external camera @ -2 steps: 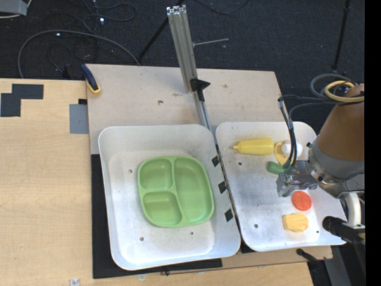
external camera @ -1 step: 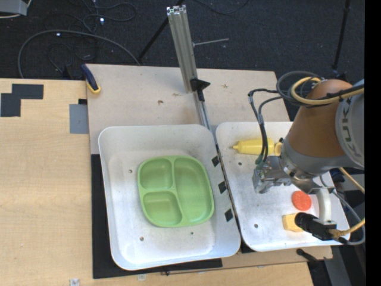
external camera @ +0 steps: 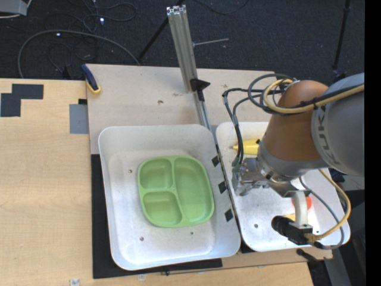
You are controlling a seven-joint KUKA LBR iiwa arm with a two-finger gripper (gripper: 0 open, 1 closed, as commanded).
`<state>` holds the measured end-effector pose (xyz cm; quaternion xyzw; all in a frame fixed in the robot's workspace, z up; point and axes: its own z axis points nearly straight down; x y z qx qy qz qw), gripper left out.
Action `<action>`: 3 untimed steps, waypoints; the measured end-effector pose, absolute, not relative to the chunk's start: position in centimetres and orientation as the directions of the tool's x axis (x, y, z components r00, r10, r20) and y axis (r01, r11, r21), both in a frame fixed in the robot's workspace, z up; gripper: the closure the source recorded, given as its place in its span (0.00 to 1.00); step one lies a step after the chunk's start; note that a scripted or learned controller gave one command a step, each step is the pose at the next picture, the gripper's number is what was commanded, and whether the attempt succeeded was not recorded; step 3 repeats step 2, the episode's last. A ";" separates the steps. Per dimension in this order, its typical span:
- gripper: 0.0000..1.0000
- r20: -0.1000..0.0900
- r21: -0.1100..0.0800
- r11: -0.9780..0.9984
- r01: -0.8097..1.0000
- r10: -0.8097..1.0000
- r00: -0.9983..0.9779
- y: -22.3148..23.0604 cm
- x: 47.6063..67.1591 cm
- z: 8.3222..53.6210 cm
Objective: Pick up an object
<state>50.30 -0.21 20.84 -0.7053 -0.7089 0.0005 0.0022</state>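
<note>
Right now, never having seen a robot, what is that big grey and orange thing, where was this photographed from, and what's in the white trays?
It is a robot arm reaching in from the right, meant to pick up an object. One fixed camera looks down at a slant from above the bench. The left bin holds a green divided plate. The gripper is over the right bin, where a yellow thing shows partly behind the arm. I cannot tell whether anything is held.

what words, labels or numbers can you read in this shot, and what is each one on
"KUK": dark letters running sideways on the grey robot arm casing, cut off at its edge by the orange band, so probably a partial brand name.
The green three-compartment plastic plate has no text.
No other writing is readable.
</note>
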 end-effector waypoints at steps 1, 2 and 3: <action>1.00 0.000 -0.003 0.004 1.000 1.000 -0.004 4.3 50.2 21.6; 1.00 0.001 -0.002 0.005 1.000 1.000 -0.005 9.5 51.7 22.9; 1.00 0.001 -0.002 0.005 1.000 1.000 -0.005 9.5 51.7 22.9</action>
